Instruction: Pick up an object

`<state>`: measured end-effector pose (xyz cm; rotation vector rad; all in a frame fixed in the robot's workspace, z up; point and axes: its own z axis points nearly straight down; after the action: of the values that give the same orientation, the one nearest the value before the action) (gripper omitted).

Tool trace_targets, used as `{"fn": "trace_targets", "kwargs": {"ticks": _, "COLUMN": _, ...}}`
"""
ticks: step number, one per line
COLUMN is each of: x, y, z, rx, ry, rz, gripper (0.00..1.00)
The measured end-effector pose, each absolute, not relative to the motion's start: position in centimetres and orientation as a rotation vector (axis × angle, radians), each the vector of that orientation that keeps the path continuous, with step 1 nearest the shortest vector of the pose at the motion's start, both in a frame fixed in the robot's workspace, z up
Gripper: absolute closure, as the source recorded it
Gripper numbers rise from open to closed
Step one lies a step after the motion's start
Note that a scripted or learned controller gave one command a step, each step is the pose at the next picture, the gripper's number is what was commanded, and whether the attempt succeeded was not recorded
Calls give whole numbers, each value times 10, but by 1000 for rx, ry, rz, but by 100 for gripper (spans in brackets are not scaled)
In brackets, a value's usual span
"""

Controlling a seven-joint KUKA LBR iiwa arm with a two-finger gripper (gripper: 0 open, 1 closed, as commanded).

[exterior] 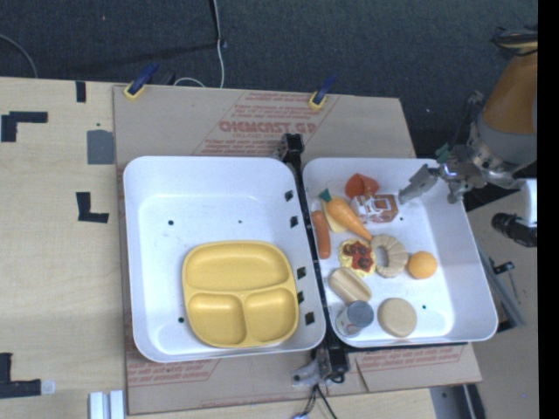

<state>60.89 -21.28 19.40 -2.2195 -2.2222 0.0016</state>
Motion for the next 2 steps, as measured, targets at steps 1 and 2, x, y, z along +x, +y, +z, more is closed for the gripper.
{"fn": "trace_targets", "kwargs": {"ticks": 1, "x": 634, "y": -149, "z": 98, "rx": -2222, "ry": -2227, "rz": -5, "gripper": 0}}
{"fn": "trace_targets", "kwargs": {"ticks": 2, "x": 666, "y": -112, "z": 89, "rx": -2221, "ry": -2211, "rz": 34, "gripper": 0}}
